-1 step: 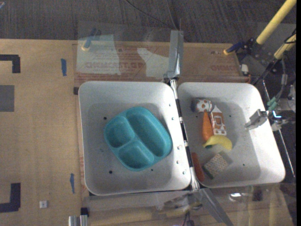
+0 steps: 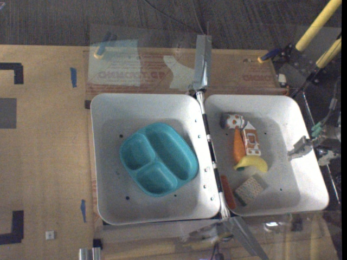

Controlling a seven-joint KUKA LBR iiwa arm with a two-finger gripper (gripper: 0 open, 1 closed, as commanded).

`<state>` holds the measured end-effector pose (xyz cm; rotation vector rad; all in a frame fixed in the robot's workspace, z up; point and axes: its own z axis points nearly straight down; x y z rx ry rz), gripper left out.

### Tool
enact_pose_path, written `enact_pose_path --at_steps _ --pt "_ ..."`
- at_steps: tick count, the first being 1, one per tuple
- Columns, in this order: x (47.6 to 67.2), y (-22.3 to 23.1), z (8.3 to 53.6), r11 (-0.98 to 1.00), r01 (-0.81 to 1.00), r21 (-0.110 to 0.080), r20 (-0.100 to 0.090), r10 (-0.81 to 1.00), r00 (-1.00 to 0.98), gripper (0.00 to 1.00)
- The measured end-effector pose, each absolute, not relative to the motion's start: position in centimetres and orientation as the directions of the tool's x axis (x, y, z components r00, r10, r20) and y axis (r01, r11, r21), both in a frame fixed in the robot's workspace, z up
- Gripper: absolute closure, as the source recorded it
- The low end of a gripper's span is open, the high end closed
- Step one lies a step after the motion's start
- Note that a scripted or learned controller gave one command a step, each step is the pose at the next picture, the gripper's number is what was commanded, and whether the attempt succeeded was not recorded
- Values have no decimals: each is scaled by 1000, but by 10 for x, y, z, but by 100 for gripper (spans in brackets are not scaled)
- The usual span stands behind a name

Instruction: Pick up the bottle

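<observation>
Progress: basically nil as far as you can see. The bottle [image 2: 234, 122] lies in the right bin [image 2: 312, 194], upper-left part, close to the divider between the two bins. I'm reading it as the small white item w/ a red mark and a darker grey end; it's small and soft in this view, so treat that ID as probable, not certain.

The gripper [image 2: 301, 147] sits over the right side of the same bin, well apart from the bottle and lower in the view. Nothing shows in its grasp. Whether it's spread or closed you can't tell from this angle, too small and blurred.

What's left, imo: the whole job, i.e. approach, close on the bottle, lift.

Orientation: the bottle looks to be on its side, long axis approx. left-right in the view, maybe slightly tilted. The grey end, prob. the cap, points toward the divider; the white body points toward the bin's middle.

Neighbours: an orange carrot [image 2: 238, 145] and a white carton [image 2: 251, 140] lie just below the bottle, very near it, contact unclear. A banana [image 2: 251, 164] lies below those. So expect clutter on the lower side and more room on the upper.
</observation>
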<state>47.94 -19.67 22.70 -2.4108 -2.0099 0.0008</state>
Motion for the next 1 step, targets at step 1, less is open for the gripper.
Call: enact_pose_path --at_steps 1 --pt "478 -171 120 -627 779 -6 0 779 627 0"
